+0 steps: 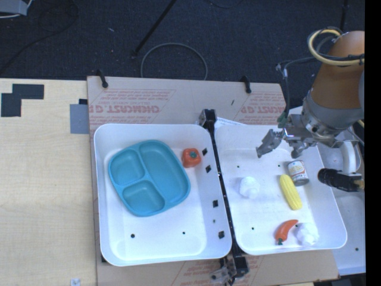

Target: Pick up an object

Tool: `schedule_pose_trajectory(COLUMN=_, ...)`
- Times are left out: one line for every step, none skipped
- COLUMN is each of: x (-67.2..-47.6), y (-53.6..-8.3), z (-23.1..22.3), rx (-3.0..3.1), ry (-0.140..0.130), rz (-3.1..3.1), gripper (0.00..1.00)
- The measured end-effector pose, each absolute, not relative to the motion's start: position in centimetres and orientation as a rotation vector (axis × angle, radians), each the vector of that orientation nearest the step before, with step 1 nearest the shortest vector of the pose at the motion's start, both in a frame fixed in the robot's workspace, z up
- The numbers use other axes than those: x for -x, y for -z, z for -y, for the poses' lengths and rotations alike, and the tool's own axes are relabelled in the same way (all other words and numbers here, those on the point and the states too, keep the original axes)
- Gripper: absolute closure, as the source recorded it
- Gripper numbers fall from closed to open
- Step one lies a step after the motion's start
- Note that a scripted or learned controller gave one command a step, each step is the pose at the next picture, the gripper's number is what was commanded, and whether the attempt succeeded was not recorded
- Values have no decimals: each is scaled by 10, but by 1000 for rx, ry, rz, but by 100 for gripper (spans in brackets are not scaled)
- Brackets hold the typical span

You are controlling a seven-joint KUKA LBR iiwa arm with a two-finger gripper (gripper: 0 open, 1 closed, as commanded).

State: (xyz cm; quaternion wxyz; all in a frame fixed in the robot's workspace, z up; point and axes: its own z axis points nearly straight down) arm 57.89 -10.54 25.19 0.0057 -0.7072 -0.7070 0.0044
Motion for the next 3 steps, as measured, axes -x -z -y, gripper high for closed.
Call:
schedule_pose_trajectory(x=-581, y=-258, z=106, rx=2218, ry=-3, rz=2221, gripper=0)
schedule_pose_trajectory(x=-579, y=-196, z=96, rx=2214, ry=-8, rz=2218, gripper=0)
schedule_pose_trajectory(x=-581, y=-150, z=100, rx=2217, ry=-8, rz=2216, gripper=0)
